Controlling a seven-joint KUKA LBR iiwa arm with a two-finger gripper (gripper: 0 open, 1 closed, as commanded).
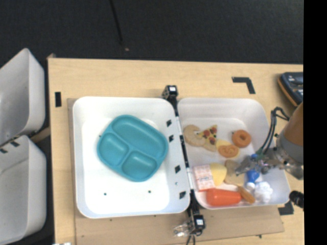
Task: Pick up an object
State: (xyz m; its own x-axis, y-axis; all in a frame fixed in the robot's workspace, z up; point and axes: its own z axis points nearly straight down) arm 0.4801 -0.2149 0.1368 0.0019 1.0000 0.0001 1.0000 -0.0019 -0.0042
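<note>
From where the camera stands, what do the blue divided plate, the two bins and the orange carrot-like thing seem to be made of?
The blue divided plate looks like moulded plastic with a matte finish: one even colour and soft rounded compartments. The two bins look like thin formed white plastic, smooth, with rounded corners and a slight sheen. The orange carrot-like thing is probably a plastic toy, with uniform colour and a smooth surface, though the blur leaves this uncertain.

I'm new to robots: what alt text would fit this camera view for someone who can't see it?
A robot arm's gripper reaches from the right into a white bin of toy food, including a doughnut and a carrot. The left bin holds a teal divided plate.
</note>
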